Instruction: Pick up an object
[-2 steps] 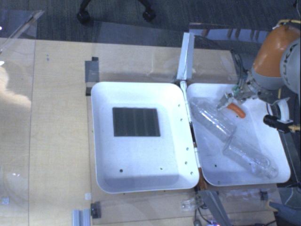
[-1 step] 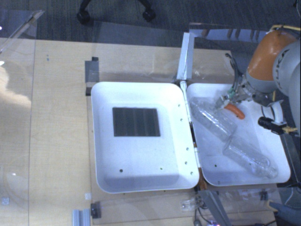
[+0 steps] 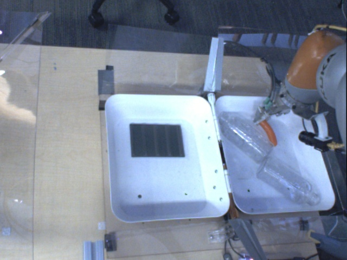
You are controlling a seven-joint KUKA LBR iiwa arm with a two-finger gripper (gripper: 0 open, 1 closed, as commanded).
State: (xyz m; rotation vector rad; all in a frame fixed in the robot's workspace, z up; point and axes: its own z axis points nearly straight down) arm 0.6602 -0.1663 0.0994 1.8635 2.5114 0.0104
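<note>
A small orange object [image 3: 269,134] lies in the right bin [image 3: 307,148], against the upper end of a clear plastic bottle [image 3: 244,135]. A second clear bottle [image 3: 288,181] lies lower right in the same bin. My gripper [image 3: 265,113] hangs low over the bin's upper part, its tip just above and touching or nearly touching the orange object's top end. The grey arm with its orange band [image 3: 307,64] reaches in from the right. Nothing shows as lifted.
The left bin [image 3: 120,183] holds a flat dark grey rectangular pad [image 3: 156,140]. A metal divider post [image 3: 213,69] stands between the bins at the back. Wooden bench surface surrounds both bins; cables and brackets sit at the front right edge.
</note>
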